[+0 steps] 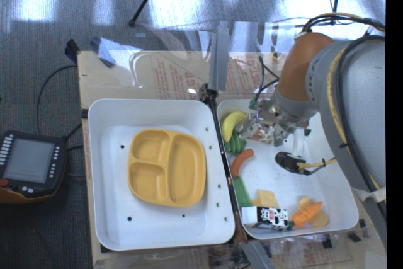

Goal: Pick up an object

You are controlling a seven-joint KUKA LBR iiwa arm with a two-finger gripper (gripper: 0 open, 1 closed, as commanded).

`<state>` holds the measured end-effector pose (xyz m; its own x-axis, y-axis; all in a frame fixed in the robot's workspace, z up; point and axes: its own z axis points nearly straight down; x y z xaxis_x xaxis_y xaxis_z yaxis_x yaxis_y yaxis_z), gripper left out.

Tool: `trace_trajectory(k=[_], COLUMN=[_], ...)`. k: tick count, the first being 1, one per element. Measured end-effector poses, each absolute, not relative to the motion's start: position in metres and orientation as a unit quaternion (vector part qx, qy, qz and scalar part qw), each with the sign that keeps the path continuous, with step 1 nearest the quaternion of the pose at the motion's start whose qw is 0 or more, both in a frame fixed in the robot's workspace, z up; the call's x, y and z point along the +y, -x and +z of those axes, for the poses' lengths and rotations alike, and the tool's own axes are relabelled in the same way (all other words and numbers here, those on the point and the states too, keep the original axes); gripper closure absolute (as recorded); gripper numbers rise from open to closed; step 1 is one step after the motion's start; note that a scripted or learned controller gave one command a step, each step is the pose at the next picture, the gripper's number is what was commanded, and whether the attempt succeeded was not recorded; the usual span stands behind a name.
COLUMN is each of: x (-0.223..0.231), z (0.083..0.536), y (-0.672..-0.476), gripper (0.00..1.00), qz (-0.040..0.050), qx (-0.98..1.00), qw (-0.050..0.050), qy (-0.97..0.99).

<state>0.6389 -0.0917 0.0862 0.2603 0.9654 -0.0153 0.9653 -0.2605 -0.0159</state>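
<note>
Bench, two white bins side by side. The left bin [101, 135] holds one thing: a yellow divided tray [167, 167], three compartments, lying flat near the middle, slightly skewed.

The right bin [334, 189] holds all the small pickable objects, mostly along its left wall and near edge. A banana [233, 123] lies in the far-left corner. A green toy vegetable [236, 143] sits just below it, touching or nearly so. An orange-red sausage [242, 162] lies on a slant just beside that. A long green piece [242, 192] runs along the left wall. A yellow cheese wedge [266, 198] lies near it. A black-and-white milk carton [267, 217] lies on its side at the near edge. A carrot [307, 213] lies to the carton's right, resting against a pale yellow piece [320, 218].

The grey arm [352, 110] reaches in from the right, orange band over the far side of the right bin. The gripper [272, 126] is low over that bin's far-left part, just right of the banana, above a brown-and-white patterned item [259, 133] that is partly hidden. How wide the gripper stands, or whether it grips anything: cannot tell from this angle.

A teach pendant [28, 164] lies on the floor left of the bench.
</note>
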Motion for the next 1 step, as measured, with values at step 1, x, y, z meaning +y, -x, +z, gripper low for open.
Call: trace_trajectory(k=[1], x=[-0.0911], z=[0.0939], y=[-0.6383], gripper=[1.00], qz=[0.0135], qx=[-0.611], qw=[0.003], qy=[0.792])
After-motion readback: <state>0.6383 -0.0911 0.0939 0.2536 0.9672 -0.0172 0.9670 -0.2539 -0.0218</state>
